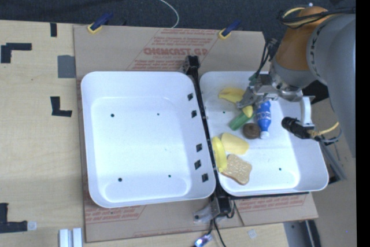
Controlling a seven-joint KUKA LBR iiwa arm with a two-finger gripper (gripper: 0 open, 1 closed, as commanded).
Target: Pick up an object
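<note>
The right bin (pixel 289 173) holds several small objects: a blue bottle (pixel 263 117), a green piece (pixel 238 121), a brown round lump (pixel 251 131), yellow pieces (pixel 231 95) (pixel 234 143) and a tan waffle-like cracker (pixel 237 169). My gripper (pixel 252 102) hangs low over the cluster at the bin's upper middle, just left of the blue bottle and above the green piece. A small yellow item (pixel 248 111) sits right under the fingertips; whether it is gripped is unclear.
The left bin (pixel 139 136) sits beside the right one, split by a black divider (pixel 198 124). The grey arm with its orange band (pixel 292 46) comes in from the upper right. A black cable fitting (pixel 295 126) lies over the right bin's edge.
</note>
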